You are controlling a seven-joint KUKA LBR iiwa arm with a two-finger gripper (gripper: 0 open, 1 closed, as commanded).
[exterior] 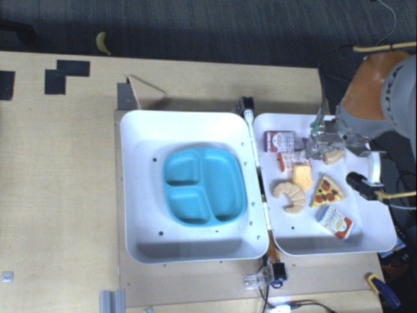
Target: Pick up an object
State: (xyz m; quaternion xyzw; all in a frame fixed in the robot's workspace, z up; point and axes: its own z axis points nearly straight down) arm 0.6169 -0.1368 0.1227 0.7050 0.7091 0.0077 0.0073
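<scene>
Gripper (320,143) low over right bin (384,237) near beige piece (334,155), finger state unreadable; nothing visibly held, pick apparently not done.

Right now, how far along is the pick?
Done: the gripper is down in the right bin, among the toy food. In hand: nothing visibly gripped. Croissant, pizza slice, cheese block and juice carton all lie on the floor. Left: grasp and lift one.
</scene>
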